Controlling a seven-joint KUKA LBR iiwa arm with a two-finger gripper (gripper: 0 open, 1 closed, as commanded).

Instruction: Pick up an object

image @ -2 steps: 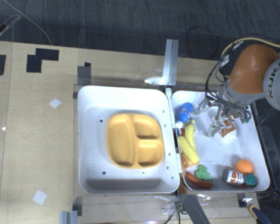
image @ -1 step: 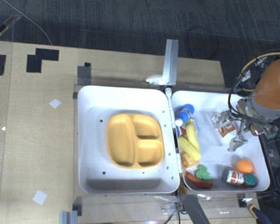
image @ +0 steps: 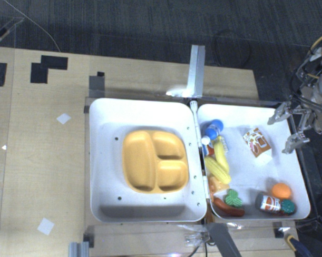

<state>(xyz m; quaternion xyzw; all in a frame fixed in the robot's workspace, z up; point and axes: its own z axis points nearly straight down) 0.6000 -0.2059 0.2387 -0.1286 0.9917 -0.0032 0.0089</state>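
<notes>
The right bin (image: 286, 166) holds several toy foods. A blue bottle (image: 214, 127) lies at its far left, with a yellow banana (image: 221, 148) and a corn cob (image: 217, 167) below it. A red and white snack packet (image: 256, 143) rests near the bin's middle. An orange (image: 280, 190) and a small red jar with a green cap (image: 274, 204) sit at the near right. A green vegetable (image: 233, 198) and a red sausage (image: 229, 209) lie at the near left. My gripper (image: 287, 128) hovers over the bin's far right edge, open, with nothing between its fingers.
The left bin (image: 105, 150) carries a yellow divided tray (image: 153, 161). A metal post (image: 196, 71) stands behind the wall between the two bins. Black markers (image: 47, 67) lie on the wooden bench at the far left.
</notes>
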